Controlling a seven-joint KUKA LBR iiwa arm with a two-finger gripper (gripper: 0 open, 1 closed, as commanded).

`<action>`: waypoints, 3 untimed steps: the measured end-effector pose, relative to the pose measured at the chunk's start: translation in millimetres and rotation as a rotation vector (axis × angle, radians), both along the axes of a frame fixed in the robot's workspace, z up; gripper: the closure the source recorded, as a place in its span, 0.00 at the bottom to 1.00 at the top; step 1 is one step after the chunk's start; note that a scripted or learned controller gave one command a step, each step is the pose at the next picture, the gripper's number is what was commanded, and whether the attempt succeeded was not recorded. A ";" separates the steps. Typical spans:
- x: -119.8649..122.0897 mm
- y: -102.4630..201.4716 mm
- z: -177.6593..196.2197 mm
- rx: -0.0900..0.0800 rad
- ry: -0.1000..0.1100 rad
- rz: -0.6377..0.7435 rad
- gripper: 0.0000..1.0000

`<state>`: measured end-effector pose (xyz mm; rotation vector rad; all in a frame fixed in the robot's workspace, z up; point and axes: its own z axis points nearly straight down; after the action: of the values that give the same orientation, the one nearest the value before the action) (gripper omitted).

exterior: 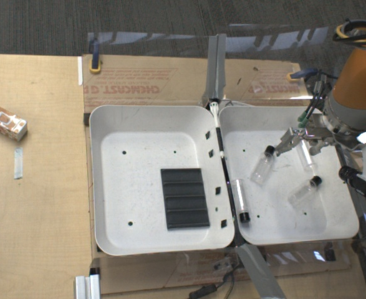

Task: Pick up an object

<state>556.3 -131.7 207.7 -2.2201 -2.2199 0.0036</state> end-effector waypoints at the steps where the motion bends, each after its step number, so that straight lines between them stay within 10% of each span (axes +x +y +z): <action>1: 82.4 -13.1 -115.5 -0.001 -0.004 0.060 0.00; 2: -5.9 -25.0 -116.2 0.000 -0.002 0.076 0.00; 3: -6.4 -26.8 -107.4 0.000 -0.001 0.071 1.00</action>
<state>549.9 -158.6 100.3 -2.1400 -2.2983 0.0018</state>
